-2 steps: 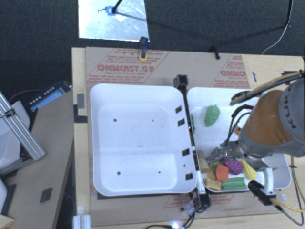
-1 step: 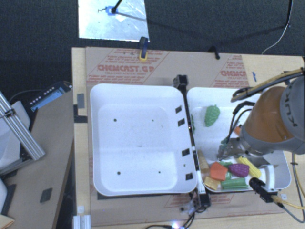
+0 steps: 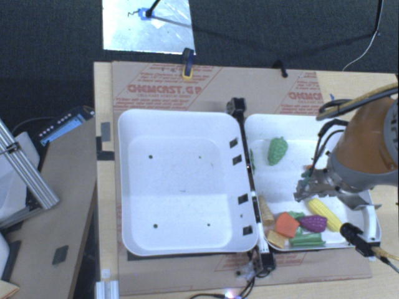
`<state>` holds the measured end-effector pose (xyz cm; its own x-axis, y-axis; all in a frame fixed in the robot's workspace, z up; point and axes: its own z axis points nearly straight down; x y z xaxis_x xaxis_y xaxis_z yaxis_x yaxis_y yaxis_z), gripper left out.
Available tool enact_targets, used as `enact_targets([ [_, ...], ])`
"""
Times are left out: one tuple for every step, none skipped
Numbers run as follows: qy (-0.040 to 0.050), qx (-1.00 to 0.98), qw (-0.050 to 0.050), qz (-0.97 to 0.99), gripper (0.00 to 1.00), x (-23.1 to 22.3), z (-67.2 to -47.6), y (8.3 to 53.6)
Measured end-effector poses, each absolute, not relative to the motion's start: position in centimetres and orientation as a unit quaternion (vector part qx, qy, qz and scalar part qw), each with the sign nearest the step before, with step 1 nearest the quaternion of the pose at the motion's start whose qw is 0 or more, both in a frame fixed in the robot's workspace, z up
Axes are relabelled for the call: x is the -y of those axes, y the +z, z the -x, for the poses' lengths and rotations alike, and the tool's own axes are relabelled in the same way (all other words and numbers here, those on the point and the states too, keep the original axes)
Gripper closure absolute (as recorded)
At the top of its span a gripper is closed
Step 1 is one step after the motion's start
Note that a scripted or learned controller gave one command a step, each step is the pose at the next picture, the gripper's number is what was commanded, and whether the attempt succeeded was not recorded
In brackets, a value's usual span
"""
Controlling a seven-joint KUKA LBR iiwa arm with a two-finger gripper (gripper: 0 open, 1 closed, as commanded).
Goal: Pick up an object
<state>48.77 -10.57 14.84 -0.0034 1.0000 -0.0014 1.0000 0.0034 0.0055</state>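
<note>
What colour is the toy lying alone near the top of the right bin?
Green, a bumpy leafy-looking toy, clearest in the camera view.

Def a robotics lab, not a home: grey-and-orange industrial arm (image 3: 368, 148) at 3 o'clock, two shallow white plastic bins (image 3: 181, 179) on a brown cardboard sheet (image 3: 206, 83) w/ red print, black cables (image 3: 374, 23) at 1 o'clock, aluminium framing rail (image 3: 25, 173) at 9 o'clock.

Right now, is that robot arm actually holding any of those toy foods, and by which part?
It cannot be told. The gripper hangs low in the right bin, just above the yellow corn, and nothing shows between its fingers.
</note>
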Motion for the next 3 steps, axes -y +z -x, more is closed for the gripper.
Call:
enact_targets([
  [0.0048, -0.710, 0.006, -0.704, 1.00, 7.8, -55.5, 24.0],
  [0.0077, -0.710, 0.008, -0.704, 1.00, 4.5, -56.7, 40.8],
  [-0.0024, -0.711, -0.004, -0.703, 1.00, -3.9, -59.0, 27.6],
])
